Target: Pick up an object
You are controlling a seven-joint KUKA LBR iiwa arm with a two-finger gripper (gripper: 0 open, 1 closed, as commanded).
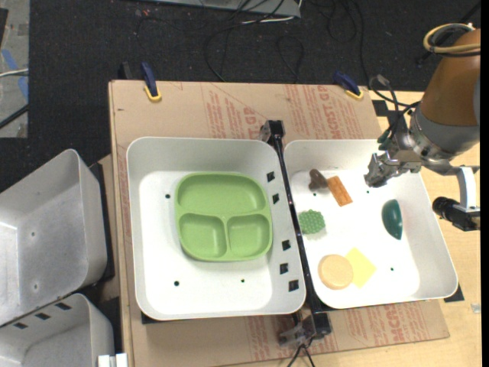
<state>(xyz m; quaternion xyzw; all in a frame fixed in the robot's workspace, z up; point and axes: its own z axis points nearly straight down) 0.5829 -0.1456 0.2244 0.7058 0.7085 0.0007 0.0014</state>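
The pincer (380, 170) hangs over the far part of the right-hand bin (435, 285) with nothing visibly between its fingers; whether they are parted or closed cannot be told. An orange block (339, 190) and a brown piece (316, 178) lie just to its left. A dark green object (393, 219) lies just nearer the camera, the likeliest candidate for a descent.

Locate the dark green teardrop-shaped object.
The dark green teardrop-shaped object lies in the right white bin, near its right wall, below the gripper and right of the orange block.
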